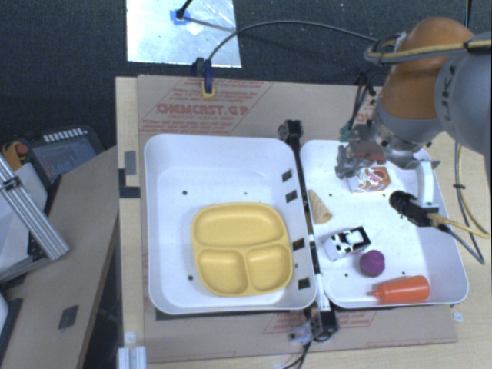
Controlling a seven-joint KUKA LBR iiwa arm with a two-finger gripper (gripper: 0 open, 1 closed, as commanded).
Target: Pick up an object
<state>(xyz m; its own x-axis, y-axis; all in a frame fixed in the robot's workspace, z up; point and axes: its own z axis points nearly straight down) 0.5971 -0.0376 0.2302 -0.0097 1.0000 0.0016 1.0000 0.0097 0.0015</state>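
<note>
Well, the gripper point(354, 162) sits low in the right-hand bin point(444, 254), close to its far wall. The red-and-white packet point(374, 180) lies just beside it, toward the front. Touching or a hair apart? From this slant I can't say, and I cannot tell whether the claw is wide or closed either. Bare white floor shows between the packet and a tan cone point(319, 206) by the divider. Further forward sit a black-and-white toy point(346, 242), a round purple ball point(373, 262) and a smooth orange bottle point(400, 289) lying along the front wall. The left-hand bin point(173, 171) holds a glossy yellow divided plate point(241, 248) with plenty of room around it.
</note>
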